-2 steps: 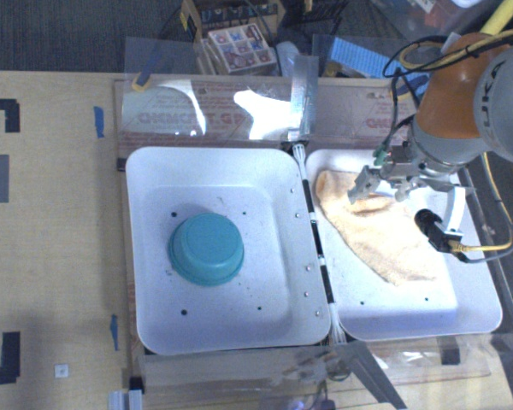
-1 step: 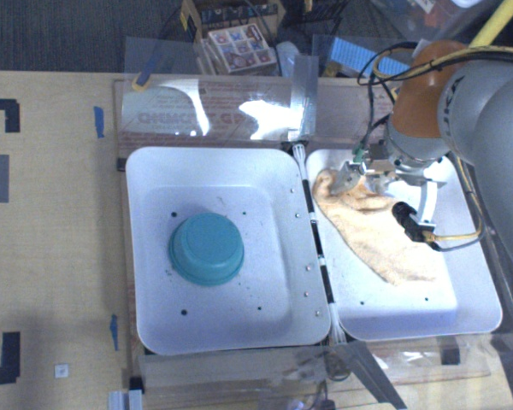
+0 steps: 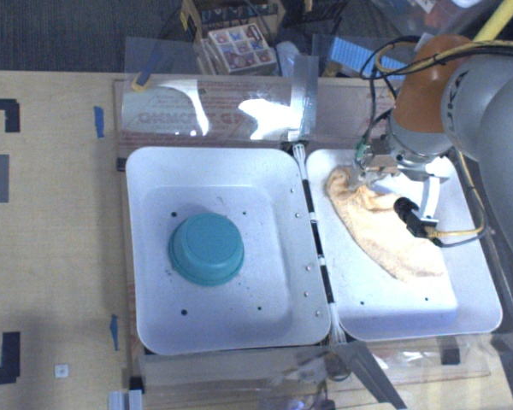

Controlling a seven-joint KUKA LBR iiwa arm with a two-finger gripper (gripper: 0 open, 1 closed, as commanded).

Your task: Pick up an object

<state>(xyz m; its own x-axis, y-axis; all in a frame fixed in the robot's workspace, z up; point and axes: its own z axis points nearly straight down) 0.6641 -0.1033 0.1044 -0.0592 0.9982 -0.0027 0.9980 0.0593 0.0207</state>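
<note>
Locate the claw (image 3: 369, 167) at the far end of the right bin (image 3: 474, 310), below the orange band (image 3: 421, 92) of the grey arm (image 3: 487, 109). You cannot tell from this angle whether it is open or closed, and nothing can be confirmed as gripped.

The tan cloth (image 3: 378, 227) lies crumpled in the right bin. Its upper end sits directly under and against the claw; the rest trails away from it toward the near right of the bin. A black fitting with a yellow cable (image 3: 455, 233) hangs over the cloth just beside the claw.

In the left bin (image 3: 154, 314), well apart from the claw, a teal bowl (image 3: 207, 248) rests upside down.

Behind the bins, a reflective panel (image 3: 205, 109) carries faint lettering that you cannot read. Printed boxes (image 3: 238, 45) beyond it are also illegible.
</note>
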